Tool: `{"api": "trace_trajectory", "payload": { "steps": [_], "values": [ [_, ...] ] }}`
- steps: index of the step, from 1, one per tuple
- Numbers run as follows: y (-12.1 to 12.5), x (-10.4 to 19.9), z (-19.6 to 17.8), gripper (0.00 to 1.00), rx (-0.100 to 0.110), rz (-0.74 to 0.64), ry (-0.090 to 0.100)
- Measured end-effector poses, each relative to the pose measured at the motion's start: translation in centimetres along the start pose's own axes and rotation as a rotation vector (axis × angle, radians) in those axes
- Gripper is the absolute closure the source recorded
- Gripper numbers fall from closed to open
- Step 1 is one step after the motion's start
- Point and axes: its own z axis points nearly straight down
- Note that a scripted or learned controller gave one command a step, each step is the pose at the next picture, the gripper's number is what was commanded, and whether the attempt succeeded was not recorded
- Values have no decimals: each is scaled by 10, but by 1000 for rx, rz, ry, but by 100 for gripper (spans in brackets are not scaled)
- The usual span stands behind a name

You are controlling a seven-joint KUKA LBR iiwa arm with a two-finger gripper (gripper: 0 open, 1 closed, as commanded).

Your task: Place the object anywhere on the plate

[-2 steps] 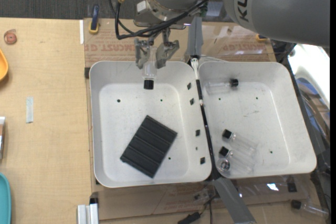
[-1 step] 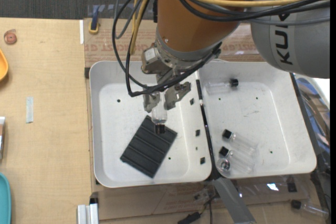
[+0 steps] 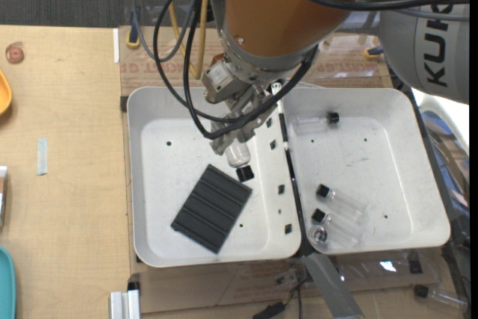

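Observation:
A black ribbed plate [image 3: 211, 207] lies flat and slanted in the left bin [image 3: 149, 160], toward its front. My gripper [image 3: 233, 143] hangs over the middle of that bin, just beyond the plate's far corner. It is shut on a clear vial [image 3: 237, 155] whose black cap [image 3: 244, 174] points down toward the plate's upper right corner. The vial sits above the bin floor, close to the plate's edge but not over its middle. The arm's orange band and cables hide the back of the bin.
The right bin [image 3: 407, 160] holds three more clear vials with black caps: one at the back [image 3: 314, 121] and two near the front left [image 3: 334, 199] [image 3: 323, 229]. A raised divider [image 3: 287, 160] separates the bins. A wooden bench lies to the left.

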Motion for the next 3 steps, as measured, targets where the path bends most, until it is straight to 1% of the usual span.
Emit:
{"api": "trace_trajectory", "payload": {
  "steps": [1,2,3],
  "values": [
    [21,47,13,100,-3,-88,0],
    [-14,53,-33,100,-2,-664,-2],
    [-113,72,-17,100,-2,-937,-3]
  ]
}}
